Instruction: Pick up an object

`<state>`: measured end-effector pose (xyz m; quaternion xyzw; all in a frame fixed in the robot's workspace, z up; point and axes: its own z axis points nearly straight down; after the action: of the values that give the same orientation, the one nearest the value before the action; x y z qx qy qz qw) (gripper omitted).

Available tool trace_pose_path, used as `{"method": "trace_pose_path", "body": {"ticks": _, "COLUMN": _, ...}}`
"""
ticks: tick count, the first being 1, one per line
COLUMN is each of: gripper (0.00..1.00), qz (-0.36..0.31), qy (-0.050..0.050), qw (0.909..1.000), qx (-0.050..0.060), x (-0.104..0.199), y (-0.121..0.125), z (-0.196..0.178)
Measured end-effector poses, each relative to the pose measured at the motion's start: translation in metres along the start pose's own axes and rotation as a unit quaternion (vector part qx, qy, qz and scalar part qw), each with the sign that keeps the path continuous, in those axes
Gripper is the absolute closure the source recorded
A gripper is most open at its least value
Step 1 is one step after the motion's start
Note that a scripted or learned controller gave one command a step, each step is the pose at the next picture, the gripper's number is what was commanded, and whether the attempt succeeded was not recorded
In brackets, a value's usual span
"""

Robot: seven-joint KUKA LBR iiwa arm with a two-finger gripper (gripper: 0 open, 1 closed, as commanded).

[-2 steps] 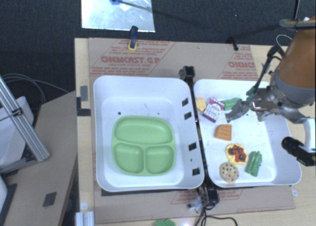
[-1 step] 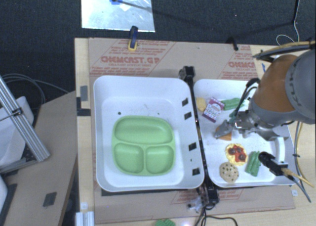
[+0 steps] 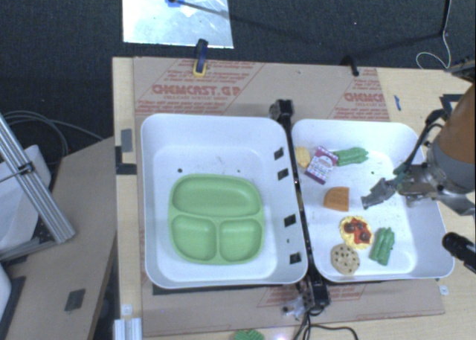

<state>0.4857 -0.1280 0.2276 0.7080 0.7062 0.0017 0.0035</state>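
In the left bin (image 3: pixel 156 182) I see a green tray (image 3: pixel 217 218) with three compartments, nothing I need there. In the right bin (image 3: pixel 401 138) the food toys are spread out: a yellow piece (image 3: pixel 303 156) and a purple packet (image 3: pixel 321 164) at the bin's 11 o'clock, a green pod (image 3: pixel 350 156) just beside the packet at its 2 o'clock, an orange wedge (image 3: pixel 337 199) near the middle, a pizza (image 3: pixel 355 231) at 6 o'clock of the wedge, a cookie (image 3: pixel 344 258) below that, and a green bundle (image 3: pixel 382 245) just beside the pizza at its 4 o'clock.

My gripper (image 3: pixel 378 193) hangs over the bin at 3 o'clock of the wedge, apart from it and holding nothing. From this slanted view I cannot tell how wide its fingers stand.

The wedge looks the best target to me: closest, chunky, with bare floor around it. I'd shift toward 9 o'clock until centred over it, come straight down, and straddle its short sides so the fingers don't nudge the pizza. Flat pieces like the cookie may slip away.
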Motion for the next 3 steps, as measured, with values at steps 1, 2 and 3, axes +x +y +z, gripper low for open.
{"method": "trace_pose_path", "body": {"ticks": 1, "gripper": 0.0, "qz": -0.002, "qy": 0.001, "qw": 1.0, "qx": 0.002, "x": 0.007, "y": 0.0, "z": 0.147}}
{"method": "trace_pose_path", "body": {"ticks": 2, "gripper": 0.0, "qz": -0.006, "qy": 0.002, "qw": 1.0, "qx": 0.0, "x": 0.049, "y": 0.072, "z": 0.143}}
{"method": "trace_pose_path", "body": {"ticks": 3, "gripper": 1.0, "qz": -0.004, "qy": 0.001, "qw": 1.0, "qx": 0.002, "x": 0.045, "y": 0.069, "z": 0.132}}
